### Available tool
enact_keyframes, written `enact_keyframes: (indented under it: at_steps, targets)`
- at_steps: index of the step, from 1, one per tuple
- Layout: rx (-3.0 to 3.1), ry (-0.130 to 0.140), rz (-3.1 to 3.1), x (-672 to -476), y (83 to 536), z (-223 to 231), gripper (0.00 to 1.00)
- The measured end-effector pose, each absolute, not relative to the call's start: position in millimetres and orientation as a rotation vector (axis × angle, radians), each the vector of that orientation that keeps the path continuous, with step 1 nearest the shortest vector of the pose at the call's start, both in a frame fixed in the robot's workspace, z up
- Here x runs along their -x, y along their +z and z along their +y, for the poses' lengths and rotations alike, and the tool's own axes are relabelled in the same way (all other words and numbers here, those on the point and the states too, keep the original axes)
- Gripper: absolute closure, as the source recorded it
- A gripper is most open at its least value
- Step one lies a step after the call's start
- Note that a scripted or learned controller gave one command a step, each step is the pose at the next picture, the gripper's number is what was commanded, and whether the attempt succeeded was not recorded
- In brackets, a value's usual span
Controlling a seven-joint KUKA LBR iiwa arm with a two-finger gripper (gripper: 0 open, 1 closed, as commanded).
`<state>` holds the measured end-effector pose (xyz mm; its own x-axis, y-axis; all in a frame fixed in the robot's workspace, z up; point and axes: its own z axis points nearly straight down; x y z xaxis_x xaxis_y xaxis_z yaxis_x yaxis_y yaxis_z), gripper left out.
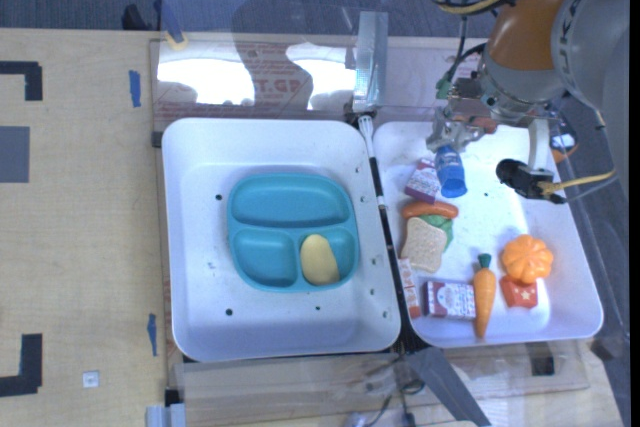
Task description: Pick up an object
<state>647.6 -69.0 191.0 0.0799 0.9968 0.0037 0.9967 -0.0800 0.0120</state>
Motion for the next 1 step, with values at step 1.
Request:
enact_keyframes:
  at_steps: [1]
  targets:
    - [-2.528, 0.001, 1.863, -652.9, 184.5, -77.4, 1.0]
